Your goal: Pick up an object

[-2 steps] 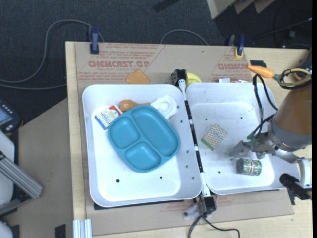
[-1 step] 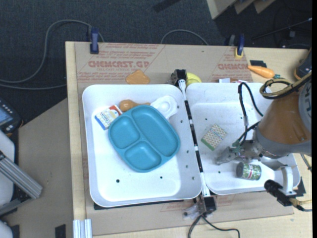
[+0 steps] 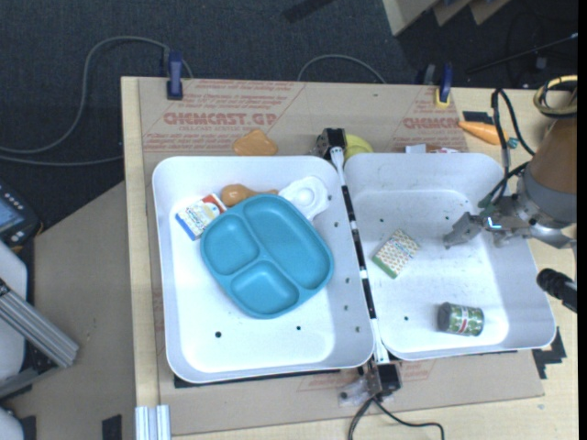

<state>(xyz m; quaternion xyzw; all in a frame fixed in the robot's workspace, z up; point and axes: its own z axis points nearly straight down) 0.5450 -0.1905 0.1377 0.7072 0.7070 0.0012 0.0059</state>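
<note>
Red lettering is showing on the brown protective sheet behind both bins, well away from the gripper: "CHEMCAST GP" is repeating across it. The finer print there is reading too small to make out.

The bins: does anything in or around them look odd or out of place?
Some things do. A can lies on its side in the right bin. In the left bin, a blue tray sits askew, overlapping a small carton. An orange item and a yellow one lie outside, behind the bins.
</note>
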